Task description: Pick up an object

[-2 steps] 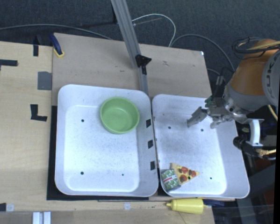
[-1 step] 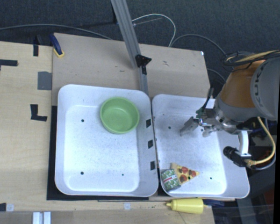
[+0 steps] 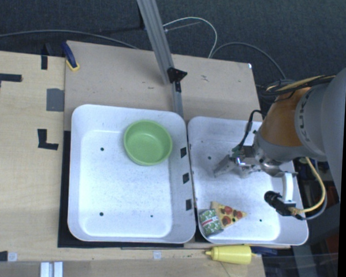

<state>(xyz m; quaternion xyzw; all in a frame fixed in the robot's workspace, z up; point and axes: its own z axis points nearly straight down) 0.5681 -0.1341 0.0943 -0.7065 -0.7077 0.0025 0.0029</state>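
A green bowl [image 3: 147, 142] sits in the upper part of the left bin [image 3: 84, 176]. In the right bin [image 3: 272, 230], near its front edge, lie a pizza-slice toy [image 3: 229, 213] and a small green packet [image 3: 210, 222] side by side. My gripper [image 3: 225, 165] hangs over the middle of the right bin, above bare floor and well apart from the pizza slice. Nothing shows between its fingers.
A yellow mustard bottle [image 3: 231, 254] lies on the bench just outside the right bin's front edge. A grey pole [image 3: 158, 38] slants down to the bins' back edge. Cables run behind the bench.
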